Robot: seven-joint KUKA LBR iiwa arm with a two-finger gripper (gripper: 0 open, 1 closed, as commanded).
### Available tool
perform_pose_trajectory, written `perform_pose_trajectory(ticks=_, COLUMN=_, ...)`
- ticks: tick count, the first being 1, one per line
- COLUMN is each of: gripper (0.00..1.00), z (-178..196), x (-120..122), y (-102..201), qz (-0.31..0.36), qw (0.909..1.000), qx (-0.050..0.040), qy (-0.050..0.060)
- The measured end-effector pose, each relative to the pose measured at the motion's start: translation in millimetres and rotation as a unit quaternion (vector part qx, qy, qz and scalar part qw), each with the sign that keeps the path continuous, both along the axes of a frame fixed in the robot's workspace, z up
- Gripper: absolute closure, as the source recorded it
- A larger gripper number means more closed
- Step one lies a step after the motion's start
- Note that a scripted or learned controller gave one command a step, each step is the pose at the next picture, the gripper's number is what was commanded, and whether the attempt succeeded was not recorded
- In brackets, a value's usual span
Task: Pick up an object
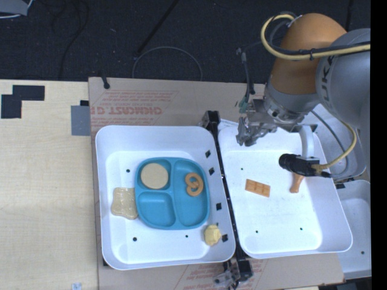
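Cracker (257,188) lies mid right bin (284,228), clear of walls.

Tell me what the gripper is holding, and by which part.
Nothing is visibly held: the gripper hangs over the right bin's back-left corner, apart from the orange wafer.

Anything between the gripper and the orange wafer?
Nothing: the camera view shows bare floor of the right bin between gripper and wafer.

Left bin (121,162) and right bin (284,222) are viewed from above, at a slant. Arm (351,71) is seen entering from right.
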State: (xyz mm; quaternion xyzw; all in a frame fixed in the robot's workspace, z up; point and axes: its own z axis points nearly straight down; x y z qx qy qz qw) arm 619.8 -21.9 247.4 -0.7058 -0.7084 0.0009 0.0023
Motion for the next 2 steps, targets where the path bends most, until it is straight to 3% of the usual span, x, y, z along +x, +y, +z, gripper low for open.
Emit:
perform_pose_trajectory(ticks=1, gripper=1.0, z=3.5, x=-14.4, y=48.6, qz=0.0, qw=1.0, qx=-0.0002, qy=0.0)
perform_pose_trajectory(ticks=2, gripper=1.0, z=-16.0, x=-31.7, y=92.0, qz=0.0, qw=1.0, qx=-0.0004, qy=0.001)
